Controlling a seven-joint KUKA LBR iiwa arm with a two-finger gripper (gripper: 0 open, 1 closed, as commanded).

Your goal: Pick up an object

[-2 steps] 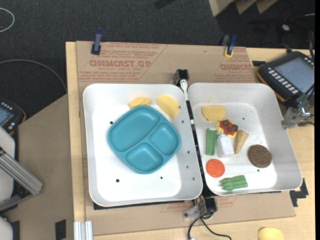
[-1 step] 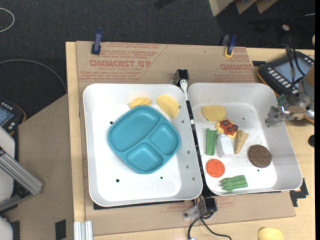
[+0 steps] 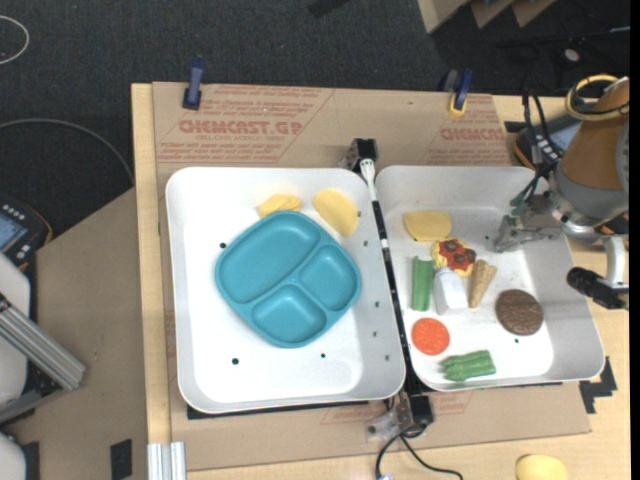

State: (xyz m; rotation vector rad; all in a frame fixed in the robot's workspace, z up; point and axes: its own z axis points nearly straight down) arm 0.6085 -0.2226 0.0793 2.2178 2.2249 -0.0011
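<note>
Objects to choose from lie crowded in the right bin, which I take as my landmark. Along its middle sit a yellow slice, a red-and-yellow toy, a green stick, a white bottle-like piece, a tan cone, a brown disc, an orange-red round and a green bunch nearest the bin's front wall. Left of this bin, the other bin carries a blue divided plate with two yellow pieces behind it.

My end effector hangs over the far right part of the right bin, above bare white floor, beside the tan cone and behind the brown disc. It is small and dark against the bin, so I cannot tell how far open it is; nothing shows in its grip.

I judge this to be the approach step, with no pick made yet. The next move calls for settling on one target, likely the cone or the disc as the nearest, centring over it, and descending without nudging the neighbours, which lie touching or just beside one another.
</note>
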